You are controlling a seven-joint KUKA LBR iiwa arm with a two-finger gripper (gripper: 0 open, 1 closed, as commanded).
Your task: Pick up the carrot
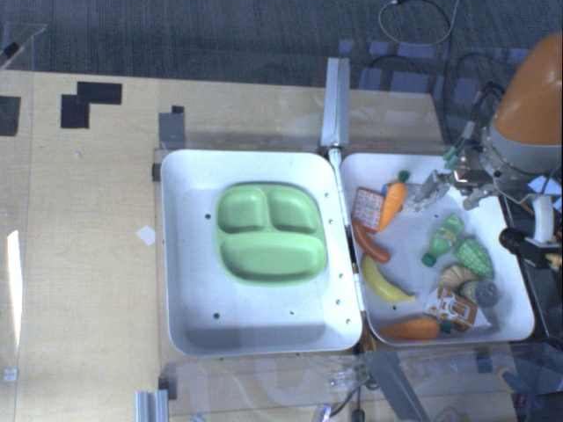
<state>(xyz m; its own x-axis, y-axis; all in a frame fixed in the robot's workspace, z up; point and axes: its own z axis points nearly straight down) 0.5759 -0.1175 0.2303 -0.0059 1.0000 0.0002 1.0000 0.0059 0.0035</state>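
The carrot (393, 202) is seen lying in the right bin (519, 323) near its upper left corner, long axis steeply tilted, green top upward, just left of the gripper (428, 191), whose fingers are spread apart and hold nothing.

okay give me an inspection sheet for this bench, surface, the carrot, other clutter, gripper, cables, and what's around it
Surface: wooden bench bearing two white bins; left bin holds a green divided plate.
Job's things: carrot in the right bin, upper left part, leaning on a waffle-patterned item; not gripped.
Clutter: sausage, banana, green bottle, corn, small box, an orange item.
Gripper: gripper above the right bin, just right of the carrot; fingers' state unclear.
Cables: black cable looped on the floor behind the bench.
Surroundings: dark carpet; black marks on the bench.
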